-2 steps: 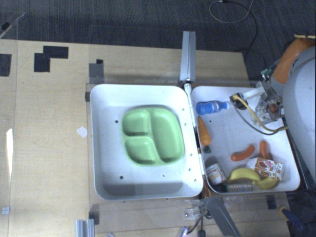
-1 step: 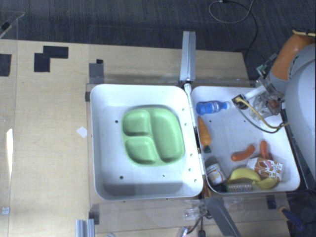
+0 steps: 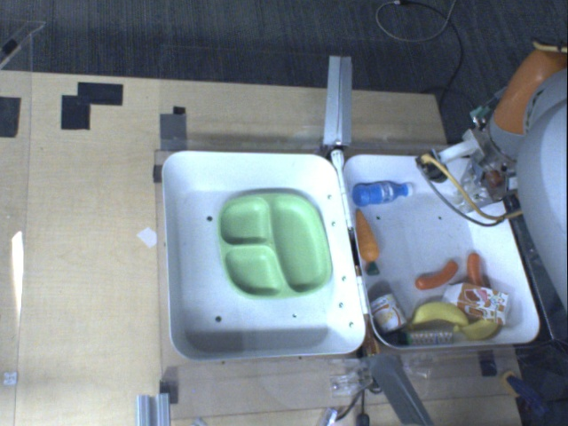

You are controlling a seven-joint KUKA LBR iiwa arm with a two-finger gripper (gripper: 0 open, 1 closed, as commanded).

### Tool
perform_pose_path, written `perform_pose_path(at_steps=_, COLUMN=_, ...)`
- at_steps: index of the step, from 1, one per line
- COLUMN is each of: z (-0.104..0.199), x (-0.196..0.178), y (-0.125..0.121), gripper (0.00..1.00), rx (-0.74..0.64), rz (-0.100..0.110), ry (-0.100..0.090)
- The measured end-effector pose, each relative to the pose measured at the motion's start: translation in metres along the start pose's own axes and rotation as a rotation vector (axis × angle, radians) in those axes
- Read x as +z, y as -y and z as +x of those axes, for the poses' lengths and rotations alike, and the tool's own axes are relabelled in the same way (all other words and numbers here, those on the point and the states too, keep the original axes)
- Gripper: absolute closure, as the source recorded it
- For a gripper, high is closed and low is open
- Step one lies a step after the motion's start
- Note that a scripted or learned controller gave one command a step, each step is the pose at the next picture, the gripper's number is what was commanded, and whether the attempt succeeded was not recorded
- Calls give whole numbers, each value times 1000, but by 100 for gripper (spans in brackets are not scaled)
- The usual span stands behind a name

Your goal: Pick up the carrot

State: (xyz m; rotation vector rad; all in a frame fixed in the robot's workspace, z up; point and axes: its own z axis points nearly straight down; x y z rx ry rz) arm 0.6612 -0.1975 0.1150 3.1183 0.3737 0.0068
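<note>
The carrot (image 3: 365,234) is a short orange piece with a green end. It lies along the left wall of the right bin (image 3: 404,224), just below a blue bottle (image 3: 380,192). My gripper (image 3: 486,172) hangs over the far right corner of that bin, wrapped in yellow and black cables. It is well apart from the carrot, on the opposite side of the bin. Nothing shows between its fingers.
A green divided plate (image 3: 272,242) sits in the left bin (image 3: 191,264). In the right bin's near part lie two orange-red sausages (image 3: 437,276), a banana (image 3: 448,318), a small can (image 3: 385,310) and a printed carton (image 3: 480,303). A metal post (image 3: 338,105) stands between the bins at the back.
</note>
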Motion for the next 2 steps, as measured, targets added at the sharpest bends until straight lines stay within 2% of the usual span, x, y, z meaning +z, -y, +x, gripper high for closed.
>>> perform_pose_path(at_steps=1, z=-12, x=10, y=20, gripper=100, rx=10, rz=2, ry=2)
perform_pose_path(at_steps=2, z=5, x=28, y=10, gripper=100, rx=28, rz=0, ry=-1)
